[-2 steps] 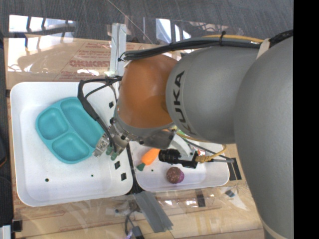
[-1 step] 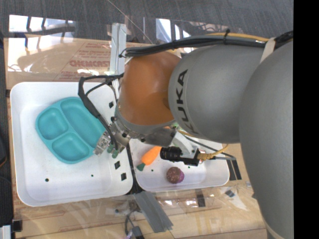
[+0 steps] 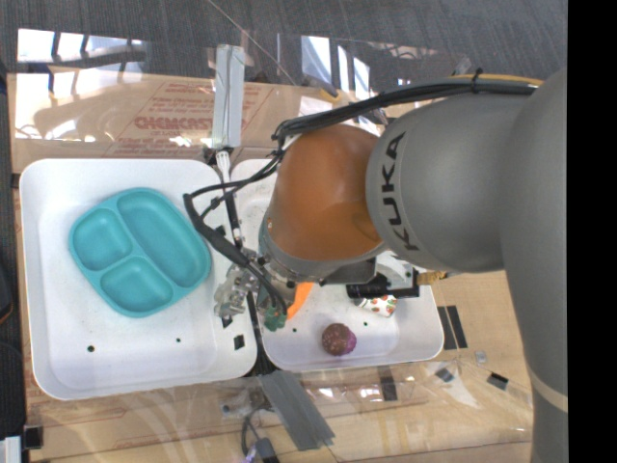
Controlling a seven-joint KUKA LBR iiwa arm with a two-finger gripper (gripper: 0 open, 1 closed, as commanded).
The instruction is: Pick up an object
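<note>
Camera view from above the table (image 3: 482, 394): two shallow white bins sit side by side. The left bin (image 3: 58, 355) holds a teal divided plate (image 3: 140, 249) with three compartments, lying flat near its middle. The right bin (image 3: 424, 340) is largely covered by the grey arm (image 3: 463, 191) with its orange band (image 3: 323, 196), which reaches in from the right and hangs low over the bin's left part. The claw (image 3: 253, 302) shows as a metal cluster close to the wall between the bins; whether it is open or closed cannot be told, since the wrist hides most of it. A small orange piece (image 3: 300, 296), possibly a toy carrot, lies just beside it. Nearby in the right bin rest a dark purple round object (image 3: 337, 339) and a small white patterned object (image 3: 378, 306). The step looks like the descent toward a grasp. Next, the claw would need to centre over the orange piece and close on it.
</note>
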